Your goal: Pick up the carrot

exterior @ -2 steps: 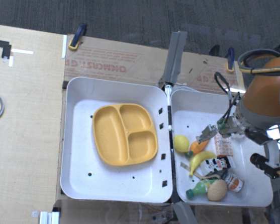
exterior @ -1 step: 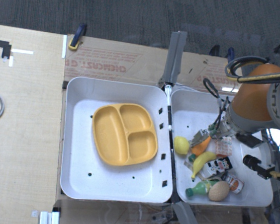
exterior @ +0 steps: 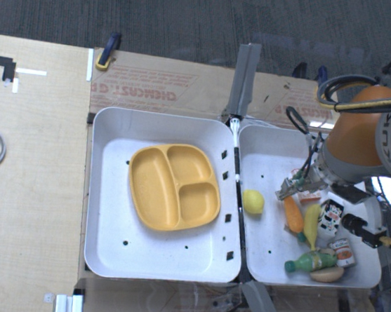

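Note:
The carrot (exterior: 293,215) is a short orange piece lying in the right bin (exterior: 260,259), right of its middle. Its far end touches or sits just under my gripper (exterior: 293,188), which hangs low over the bin straight behind the carrot. The arm's orange band (exterior: 354,136) rises above the gripper at the right. The carrot rests on the bin floor. A yellow banana (exterior: 311,224) lies against the carrot's right side.
A lemon (exterior: 253,202) sits left of the carrot near the bin divider. A small milk carton (exterior: 330,218), a green bottle (exterior: 310,261) and a bread roll (exterior: 327,274) crowd the bin's right front. The left bin (exterior: 108,176) holds a yellow divided plate (exterior: 174,186).

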`<action>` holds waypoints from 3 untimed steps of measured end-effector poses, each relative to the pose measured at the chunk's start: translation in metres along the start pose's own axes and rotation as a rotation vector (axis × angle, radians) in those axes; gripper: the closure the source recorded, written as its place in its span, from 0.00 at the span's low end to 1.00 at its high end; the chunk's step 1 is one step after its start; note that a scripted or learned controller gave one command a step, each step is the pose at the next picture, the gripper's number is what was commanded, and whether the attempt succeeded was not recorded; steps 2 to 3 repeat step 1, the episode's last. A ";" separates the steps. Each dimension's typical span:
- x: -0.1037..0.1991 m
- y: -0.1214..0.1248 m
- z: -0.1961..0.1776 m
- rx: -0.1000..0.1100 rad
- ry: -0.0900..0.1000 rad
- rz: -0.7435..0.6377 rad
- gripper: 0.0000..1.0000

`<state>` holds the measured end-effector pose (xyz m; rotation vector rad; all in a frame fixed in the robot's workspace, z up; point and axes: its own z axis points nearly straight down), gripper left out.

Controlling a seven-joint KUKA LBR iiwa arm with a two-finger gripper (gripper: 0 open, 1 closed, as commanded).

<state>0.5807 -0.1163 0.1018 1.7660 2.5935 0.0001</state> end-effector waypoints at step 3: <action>0.008 0.024 -0.134 0.001 0.001 -0.053 1.00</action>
